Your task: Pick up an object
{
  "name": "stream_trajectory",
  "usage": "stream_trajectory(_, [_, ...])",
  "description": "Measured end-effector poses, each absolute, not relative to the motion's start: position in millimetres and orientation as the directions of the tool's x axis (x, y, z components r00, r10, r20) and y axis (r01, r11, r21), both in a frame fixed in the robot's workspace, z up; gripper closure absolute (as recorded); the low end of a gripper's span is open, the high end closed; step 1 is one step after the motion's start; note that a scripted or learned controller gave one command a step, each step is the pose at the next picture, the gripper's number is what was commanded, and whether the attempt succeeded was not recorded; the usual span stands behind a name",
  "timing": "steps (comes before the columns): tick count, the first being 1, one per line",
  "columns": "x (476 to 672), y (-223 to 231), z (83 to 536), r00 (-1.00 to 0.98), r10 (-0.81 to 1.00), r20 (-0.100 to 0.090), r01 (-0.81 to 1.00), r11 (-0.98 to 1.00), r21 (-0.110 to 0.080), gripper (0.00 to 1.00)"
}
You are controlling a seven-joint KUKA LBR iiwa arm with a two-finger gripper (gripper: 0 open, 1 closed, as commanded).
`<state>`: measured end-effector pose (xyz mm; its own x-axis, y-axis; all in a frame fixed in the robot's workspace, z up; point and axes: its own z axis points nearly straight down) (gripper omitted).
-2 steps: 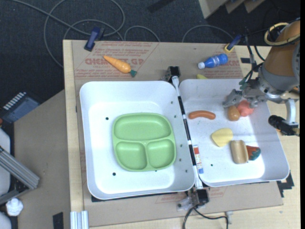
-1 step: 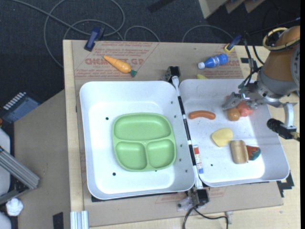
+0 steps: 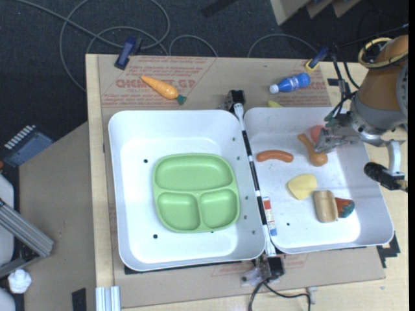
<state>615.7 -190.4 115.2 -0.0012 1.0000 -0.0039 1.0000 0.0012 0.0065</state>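
Partly hidden, tool [image 3: 326,141] tips over toys [image 3: 315,149]

An orange-brown toy [image 3: 312,152], perhaps a carrot, lies tilted in the right bin's [image 3: 369,235] far corner.

The gripper [image 3: 326,141] hangs low over the right bin [image 3: 369,229], and right at its tip lie a small orange piece [image 3: 314,154] and a reddish item [image 3: 317,133], too crowded to tell whether either is touched. Just left of the tip lies a sausage [image 3: 275,155]; nearer the camera sit a yellow lump [image 3: 302,186] and a bread roll [image 3: 325,206]. Well left of the gripper, the left bin [image 3: 130,173] holds a green divided plate [image 3: 195,192].
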Motion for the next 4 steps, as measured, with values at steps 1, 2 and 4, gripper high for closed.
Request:
stream_trajectory(1, [615.6, -190, 115, -0.001, 1.000, -0.004, 1.000, 0.001, 0.006, 0.00])
stream_trajectory(2, [630.5, -177, 85, -0.001, 1.000, -0.001, 1.000, 0.001, 0.002, 0.00])
stream_trajectory(4, [600.9, -86, 186, -0.002, 1.000, 0.001, 1.000, 0.002, 0.002, 1.00])
